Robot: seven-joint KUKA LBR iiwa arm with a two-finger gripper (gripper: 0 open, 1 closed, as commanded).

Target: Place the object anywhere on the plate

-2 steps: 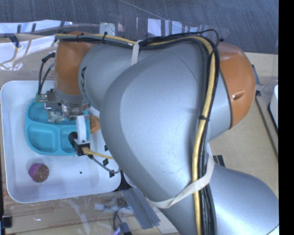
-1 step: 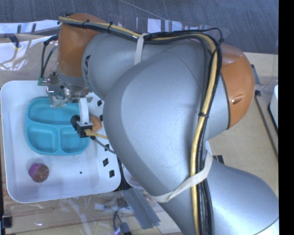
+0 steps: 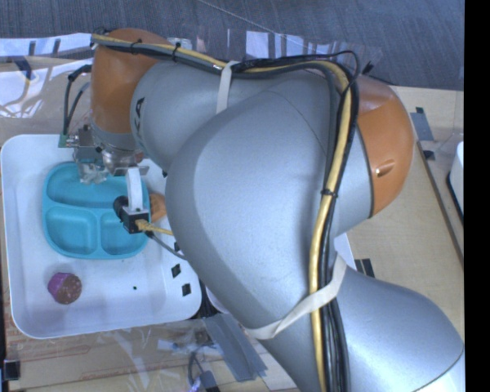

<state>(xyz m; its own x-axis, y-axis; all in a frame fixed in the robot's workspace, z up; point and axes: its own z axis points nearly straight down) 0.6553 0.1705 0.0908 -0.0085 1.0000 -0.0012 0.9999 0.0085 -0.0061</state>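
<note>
A blue plate [image 3: 82, 219] with three compartments lies in the left white bin [image 3: 24, 243]. A small round purple-brown object [image 3: 64, 287] rests on the bin floor below the plate's lower left corner, apart from it. My gripper [image 3: 92, 170] hangs over the plate's upper compartment, under the orange wrist band [image 3: 114, 80]. I see nothing held in it. A tan-orange thing [image 3: 158, 207] peeks out at the plate's right edge, mostly hidden by the arm.
The grey arm [image 3: 261, 202] covers the middle and right of the view and hides the right bin. A black clip with a white strap [image 3: 132, 211] hangs over the plate's right side. Tape and clutter lie along the bench's front edge [image 3: 188, 349].
</note>
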